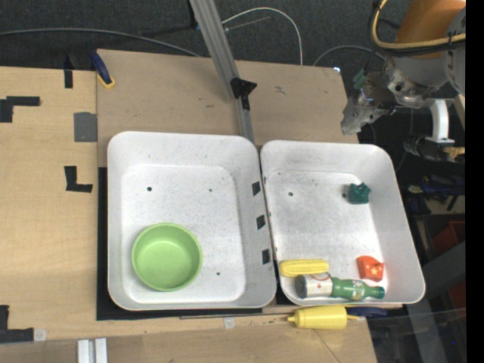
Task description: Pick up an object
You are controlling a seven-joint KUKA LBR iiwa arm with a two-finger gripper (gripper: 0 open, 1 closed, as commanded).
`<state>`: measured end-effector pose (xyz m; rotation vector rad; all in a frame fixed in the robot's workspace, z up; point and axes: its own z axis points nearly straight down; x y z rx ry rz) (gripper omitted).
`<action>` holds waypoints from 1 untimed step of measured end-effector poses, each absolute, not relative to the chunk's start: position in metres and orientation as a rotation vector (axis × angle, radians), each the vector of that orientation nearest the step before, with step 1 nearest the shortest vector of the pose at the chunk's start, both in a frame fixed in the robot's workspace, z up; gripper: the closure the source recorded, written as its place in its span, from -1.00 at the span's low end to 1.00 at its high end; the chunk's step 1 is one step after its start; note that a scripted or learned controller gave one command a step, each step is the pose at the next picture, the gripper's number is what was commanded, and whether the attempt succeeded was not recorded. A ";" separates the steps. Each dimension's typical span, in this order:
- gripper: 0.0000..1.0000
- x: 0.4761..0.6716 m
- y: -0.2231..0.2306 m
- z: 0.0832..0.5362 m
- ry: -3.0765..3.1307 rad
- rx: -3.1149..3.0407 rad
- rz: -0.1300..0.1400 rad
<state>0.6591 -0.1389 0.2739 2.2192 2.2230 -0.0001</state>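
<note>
Claw (pixel 357 116) hangs above right bin's (pixel 393 174) far rim, arm retracted.

Metal pole (pixel 215 36) slants across bench (pixel 166 97); black cables (pixel 265 17) behind.

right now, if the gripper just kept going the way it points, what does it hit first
The gripper points down and leftward at the right bin's top rim, so probably that rim or the bench beside it. Depth is unclear from this slanted view.
</note>
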 end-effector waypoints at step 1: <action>1.00 0.631 -0.086 0.262 2.229 2.218 -0.003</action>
